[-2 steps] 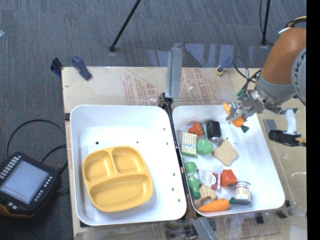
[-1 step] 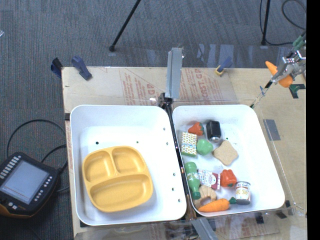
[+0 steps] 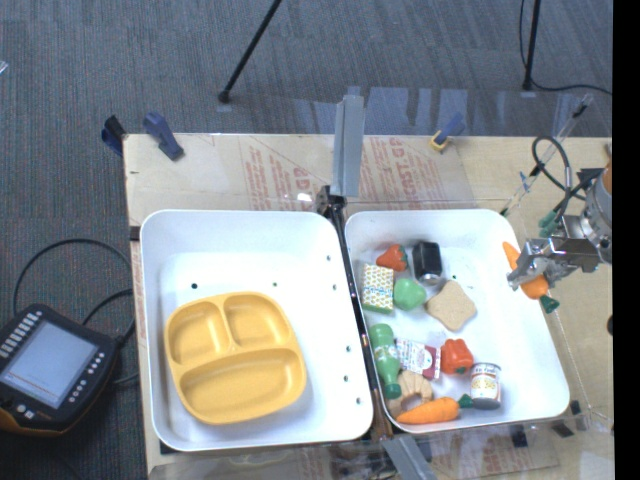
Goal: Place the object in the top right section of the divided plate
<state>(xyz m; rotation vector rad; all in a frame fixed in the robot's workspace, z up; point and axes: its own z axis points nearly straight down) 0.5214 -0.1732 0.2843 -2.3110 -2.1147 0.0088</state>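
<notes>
- you had two white bins side by side: the left bin (image 3: 160, 268) held one yellow divided plate (image 3: 236, 356) with three sections, the right bin (image 3: 490, 230) held the loose items
- in the right bin you could count about ten toy items, among them a carrot (image 3: 432, 411), a small can (image 3: 485, 384), a black block (image 3: 427, 259), a bread slice (image 3: 451, 306), a green bottle (image 3: 384, 354) and a red pepper (image 3: 456, 355)
- the gripper (image 3: 536, 273) sat over the right bin's right rim, with an orange object (image 3: 518, 259) at its fingers; whether those fingers clamped it or merely touched it, you could not tell
- the orange object's long axis ran roughly from upper left to lower right
- between it and the plate stood the pile of toys and the two inner bin walls
- a tablet-like pendant (image 3: 48, 363) lay on the floor left of the bench
</notes>
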